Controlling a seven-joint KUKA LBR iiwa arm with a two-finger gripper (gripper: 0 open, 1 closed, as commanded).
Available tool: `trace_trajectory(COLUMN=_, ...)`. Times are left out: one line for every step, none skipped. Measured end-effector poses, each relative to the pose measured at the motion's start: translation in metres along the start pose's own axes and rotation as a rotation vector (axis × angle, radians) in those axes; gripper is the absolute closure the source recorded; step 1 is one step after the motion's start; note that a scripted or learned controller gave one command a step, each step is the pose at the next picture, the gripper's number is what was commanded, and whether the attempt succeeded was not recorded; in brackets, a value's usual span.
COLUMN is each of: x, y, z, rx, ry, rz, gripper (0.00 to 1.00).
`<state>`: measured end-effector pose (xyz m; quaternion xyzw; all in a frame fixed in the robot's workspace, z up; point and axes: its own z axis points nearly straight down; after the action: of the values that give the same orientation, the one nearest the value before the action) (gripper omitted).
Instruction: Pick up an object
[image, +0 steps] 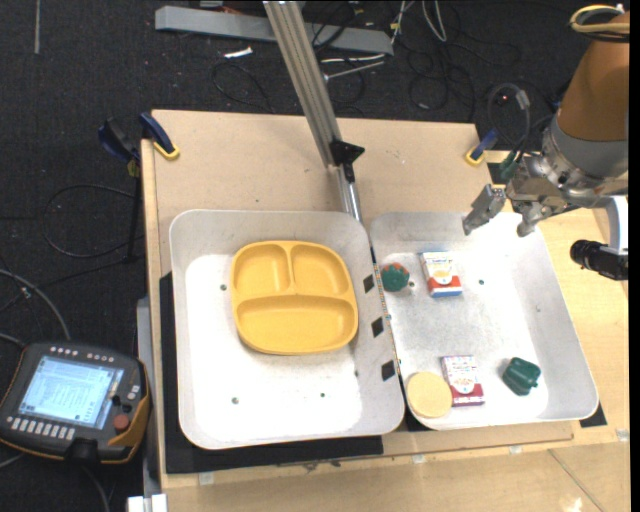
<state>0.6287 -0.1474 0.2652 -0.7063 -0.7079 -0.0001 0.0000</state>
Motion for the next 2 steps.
trace_trajectory(x=0.000, y=0.000, z=0.000, rx=0.000, ry=0.000, rz=0.000, gripper=0.00)
trace_trajectory(x=-0.001, y=0.007, z=0.046, rx=0.003, ry=-0.001, rz=0.001, gripper=0.00)
